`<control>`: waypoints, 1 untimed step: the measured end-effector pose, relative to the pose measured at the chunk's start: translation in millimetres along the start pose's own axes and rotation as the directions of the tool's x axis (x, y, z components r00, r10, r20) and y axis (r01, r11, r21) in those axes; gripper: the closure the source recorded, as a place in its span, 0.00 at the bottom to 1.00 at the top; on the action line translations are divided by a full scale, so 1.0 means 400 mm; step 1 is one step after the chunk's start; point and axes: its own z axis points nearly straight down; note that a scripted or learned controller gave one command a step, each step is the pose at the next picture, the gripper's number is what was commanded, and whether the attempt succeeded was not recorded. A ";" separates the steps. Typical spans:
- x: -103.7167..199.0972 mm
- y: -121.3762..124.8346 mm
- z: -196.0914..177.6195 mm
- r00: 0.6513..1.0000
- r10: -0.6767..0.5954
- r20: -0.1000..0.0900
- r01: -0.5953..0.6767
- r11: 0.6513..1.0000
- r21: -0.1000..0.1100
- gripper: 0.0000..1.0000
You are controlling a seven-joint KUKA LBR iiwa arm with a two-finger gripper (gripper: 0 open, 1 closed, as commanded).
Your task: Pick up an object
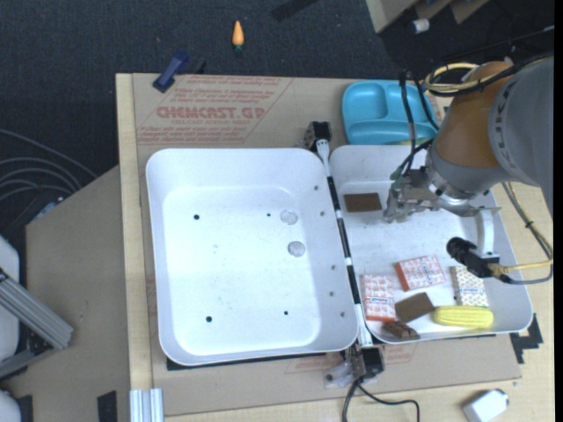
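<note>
My gripper point(400, 202) hangs low in the right bin point(519, 310), just beside a small brown block point(361, 202) lying near the bin's left wall. The view is too coarse here: I cannot tell whether my fingers are apart or together, and nothing shows between them. Other candidates lie well apart at the bin's near end: two red-and-white packets point(380, 295), a second brown block point(413, 306), a yellow corn cob point(464, 317). Risk, as I judge it: the flat block may slide on the smooth white floor, or jam against the wall, if I close off-centre. The left bin point(176, 174) adjoins it on a cardboard-topped bench point(220, 104); dark carpet point(70, 42) surrounds, with a blue tray point(378, 112) behind.
</note>
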 end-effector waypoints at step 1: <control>0.000 0.000 0.000 1.000 0.000 0.000 0.000 1.000 0.000 0.00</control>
